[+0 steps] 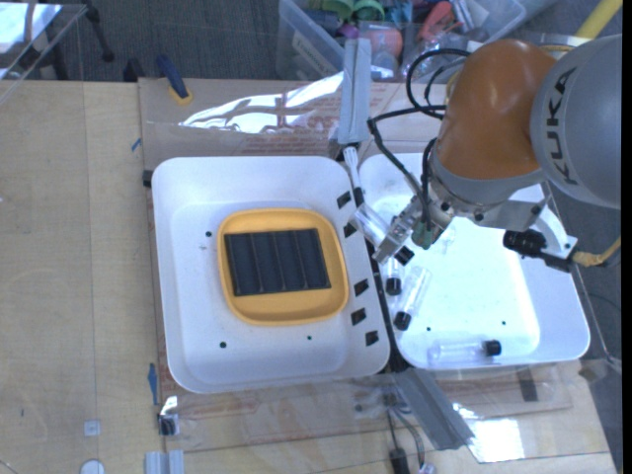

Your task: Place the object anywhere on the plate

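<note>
Yellow plate (284,265) with a dark ribbed centre sits in the middle of the left bin (178,265), bare and waiting. Over to the divider between the bins, and here is the gripper (393,240), low over the right bin (563,334) near its left edge, tilted toward the divider. Something pale and glinting shows at its tip, but whether the claw is open, closed or gripping anything, I cannot tell from here. Further right, a clear tube with a dark cap (464,349) lies near the right bin's front edge, and another clear piece (415,289) rests just below the gripper; either could be the object. The risk, as I judge it: clear plastic is slippery and hard to seat, so a lift could come up bare, or the piece could snag the raised divider on the crossing.
</note>
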Controlling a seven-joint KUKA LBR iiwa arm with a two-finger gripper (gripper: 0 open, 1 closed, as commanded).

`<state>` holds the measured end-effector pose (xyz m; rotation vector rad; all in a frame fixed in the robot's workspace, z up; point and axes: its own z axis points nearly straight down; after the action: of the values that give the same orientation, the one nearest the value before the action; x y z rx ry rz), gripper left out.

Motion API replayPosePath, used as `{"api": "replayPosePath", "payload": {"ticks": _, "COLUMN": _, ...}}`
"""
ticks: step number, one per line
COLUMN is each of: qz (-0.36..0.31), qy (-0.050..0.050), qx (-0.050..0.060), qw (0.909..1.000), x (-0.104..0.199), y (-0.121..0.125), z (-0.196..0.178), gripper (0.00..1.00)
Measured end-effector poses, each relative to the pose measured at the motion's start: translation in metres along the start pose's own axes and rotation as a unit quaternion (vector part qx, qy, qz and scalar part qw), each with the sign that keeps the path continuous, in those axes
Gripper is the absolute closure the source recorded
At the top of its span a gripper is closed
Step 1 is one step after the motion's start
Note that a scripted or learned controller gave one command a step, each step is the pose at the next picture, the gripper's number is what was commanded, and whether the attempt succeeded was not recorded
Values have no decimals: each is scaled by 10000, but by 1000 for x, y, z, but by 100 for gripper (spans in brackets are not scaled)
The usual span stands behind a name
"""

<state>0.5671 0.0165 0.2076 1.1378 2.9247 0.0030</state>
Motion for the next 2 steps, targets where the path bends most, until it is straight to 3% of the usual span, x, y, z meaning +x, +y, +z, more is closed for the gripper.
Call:
{"api": "replayPosePath", "payload": {"ticks": 1, "qz": -327, "qy": 21, "qx": 17, "qw": 9995, "x": 38, "y": -13, "z": 23, "gripper": 100}}
{"api": "replayPosePath", "payload": {"ticks": 2, "qz": -680, "qy": 9, "qx": 8, "qw": 9977, "x": 51, "y": 4, "z": 23, "gripper": 100}}
